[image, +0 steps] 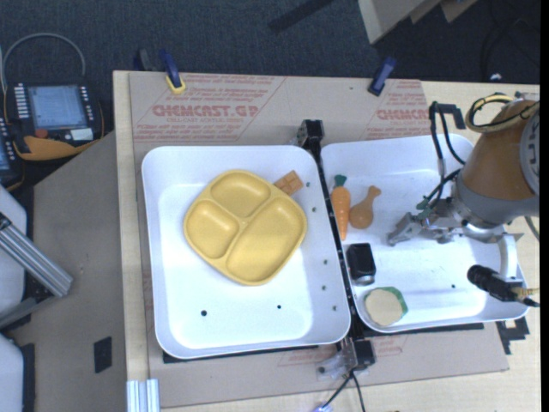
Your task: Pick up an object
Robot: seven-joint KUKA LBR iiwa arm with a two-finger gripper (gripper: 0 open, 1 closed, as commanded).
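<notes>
Nothing is picked yet. The left bin [163, 256] holds a yellow tray [245, 226] and a small block [289, 182]. In the right bin [412, 157], the gripper [401, 233] hangs low with nothing between its fingers; their spread I cannot tell. Carrot [340, 206], drumstick [364, 209], black box [360, 262] and round disc [385, 305] lie near, unobstructed.

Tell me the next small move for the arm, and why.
Probably shift the end effector leftward toward the tan toy drumstick lying beside the orange toy carrot in the right white bin. It hovers over bare bin floor, and the drumstick looks like the closest object.
</notes>
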